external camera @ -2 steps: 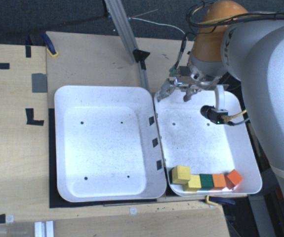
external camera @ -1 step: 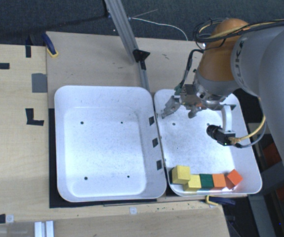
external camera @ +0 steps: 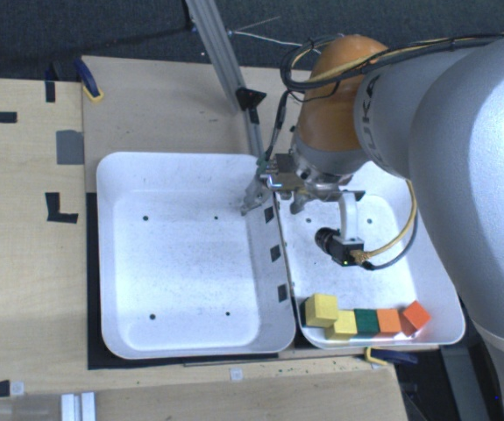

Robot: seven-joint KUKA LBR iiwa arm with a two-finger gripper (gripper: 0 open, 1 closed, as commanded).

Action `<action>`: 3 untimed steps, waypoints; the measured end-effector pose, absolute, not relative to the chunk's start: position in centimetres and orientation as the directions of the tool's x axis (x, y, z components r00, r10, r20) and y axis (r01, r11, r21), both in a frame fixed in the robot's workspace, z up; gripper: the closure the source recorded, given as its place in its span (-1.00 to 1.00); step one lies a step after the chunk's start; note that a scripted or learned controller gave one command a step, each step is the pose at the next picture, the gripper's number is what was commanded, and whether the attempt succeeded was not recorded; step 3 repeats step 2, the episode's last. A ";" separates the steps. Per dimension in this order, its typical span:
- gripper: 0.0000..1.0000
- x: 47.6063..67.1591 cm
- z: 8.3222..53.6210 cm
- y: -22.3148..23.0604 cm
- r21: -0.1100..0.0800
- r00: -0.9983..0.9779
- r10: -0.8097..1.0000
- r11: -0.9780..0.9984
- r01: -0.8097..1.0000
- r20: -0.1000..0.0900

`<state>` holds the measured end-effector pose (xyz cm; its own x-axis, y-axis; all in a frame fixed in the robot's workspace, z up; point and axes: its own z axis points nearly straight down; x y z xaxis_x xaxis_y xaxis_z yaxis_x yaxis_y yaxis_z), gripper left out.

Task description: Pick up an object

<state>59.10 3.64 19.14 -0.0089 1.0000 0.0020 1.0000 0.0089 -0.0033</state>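
Several small blocks lie in a row along the near edge of the right bin (external camera: 383,209): a yellow block (external camera: 322,308), a second yellow block (external camera: 344,325), a green block (external camera: 367,323), an orange block (external camera: 389,321) and a red-orange block (external camera: 415,315). My gripper (external camera: 274,203) hangs over the ridge where the two bins meet, at the far end, well away from the blocks. It is open, with one finger (external camera: 252,203) over the left bin and nothing between the two.
The left bin (external camera: 181,253) lies beside the right one. A slanted metal pole (external camera: 225,51) crosses behind the bins. A black fitting with cable (external camera: 337,245) hangs off the wrist. The bulky grey arm (external camera: 462,165) covers the right side.
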 end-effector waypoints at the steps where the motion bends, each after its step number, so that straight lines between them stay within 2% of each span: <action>1: 1.00 59.1 20.1 3.2 -0.004 -0.003 1.000 0.003 1.000 0.000; 2: 1.00 57.8 21.0 7.7 -0.003 -0.007 1.000 0.007 1.000 0.002; 3: 1.00 57.8 21.0 7.7 -0.003 -0.007 1.000 0.007 1.000 0.002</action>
